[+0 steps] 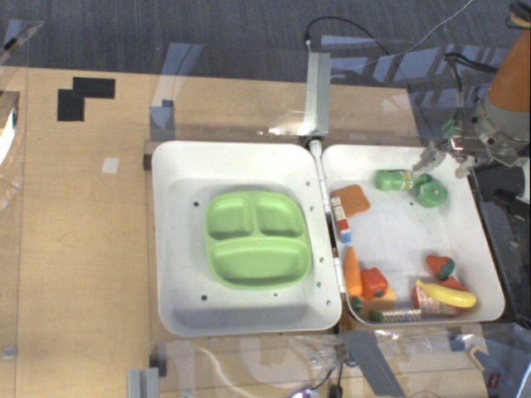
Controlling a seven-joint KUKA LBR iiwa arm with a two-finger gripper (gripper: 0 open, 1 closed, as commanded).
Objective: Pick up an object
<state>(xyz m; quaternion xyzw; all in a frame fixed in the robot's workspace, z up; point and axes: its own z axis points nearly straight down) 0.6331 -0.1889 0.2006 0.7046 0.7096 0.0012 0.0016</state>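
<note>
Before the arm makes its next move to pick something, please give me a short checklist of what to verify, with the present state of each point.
1. Objects available in the right bin: ok; green toy, banana, carrot lie there.
2. Tool above the right bin: ok, at its far edge.
3. Nearest target: ok, the green toy lies just beside the tool.
4. Something already held: cannot tell.
5. Green toy free of neighbours: ok, it lies apart.
6. Green tray out of the way: ok, it lies in the left bin.
</note>
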